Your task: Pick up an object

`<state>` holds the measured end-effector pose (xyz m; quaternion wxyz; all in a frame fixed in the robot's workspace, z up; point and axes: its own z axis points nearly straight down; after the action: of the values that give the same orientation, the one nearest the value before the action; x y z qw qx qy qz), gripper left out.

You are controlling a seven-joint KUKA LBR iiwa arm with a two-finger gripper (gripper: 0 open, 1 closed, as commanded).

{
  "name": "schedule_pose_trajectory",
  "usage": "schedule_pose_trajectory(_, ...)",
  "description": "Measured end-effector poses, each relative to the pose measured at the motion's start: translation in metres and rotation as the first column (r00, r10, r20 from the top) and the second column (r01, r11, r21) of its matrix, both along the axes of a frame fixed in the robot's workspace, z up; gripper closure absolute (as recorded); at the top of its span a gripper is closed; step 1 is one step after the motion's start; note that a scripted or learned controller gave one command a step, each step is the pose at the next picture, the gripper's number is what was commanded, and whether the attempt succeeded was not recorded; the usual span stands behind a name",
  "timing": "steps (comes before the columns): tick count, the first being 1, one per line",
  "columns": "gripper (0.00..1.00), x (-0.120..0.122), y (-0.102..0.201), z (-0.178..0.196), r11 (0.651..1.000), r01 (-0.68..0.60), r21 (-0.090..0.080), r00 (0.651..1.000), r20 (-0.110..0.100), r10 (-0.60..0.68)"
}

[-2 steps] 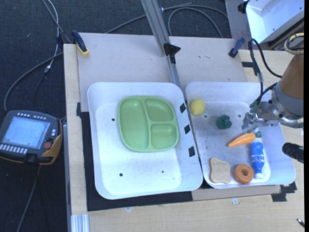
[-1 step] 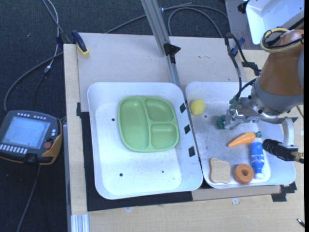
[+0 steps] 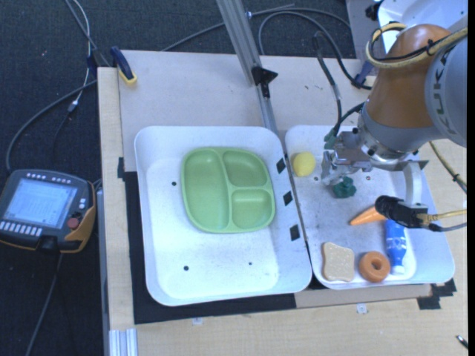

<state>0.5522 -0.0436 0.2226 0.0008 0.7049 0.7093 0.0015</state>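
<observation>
Claw hangs low in the right bin, toward its 11 o'clock corner, directly over a small dark-green object. Cannot tell whether the claw is gripping it. Judged mid-attempt: nothing visibly lifted. Yellow ball sits at the claw's 9 o'clock; carrot, bread slice and doughnut untouched.

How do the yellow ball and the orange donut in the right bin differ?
The yellow ball is plain and solid, while the orange donut is a ring with a hole. The ball lies at the bin's far left side, close to the gripper; the donut sits at the near edge between the bread slice and the blue tube. Both are small, round and lie in the right bin.
</observation>
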Motion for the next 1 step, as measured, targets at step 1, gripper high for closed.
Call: schedule_pose_trajectory(1,1.00,0.0236,0.0506,0.0090,1.000,-0.001,0.001,1.000,0.000,0.001)
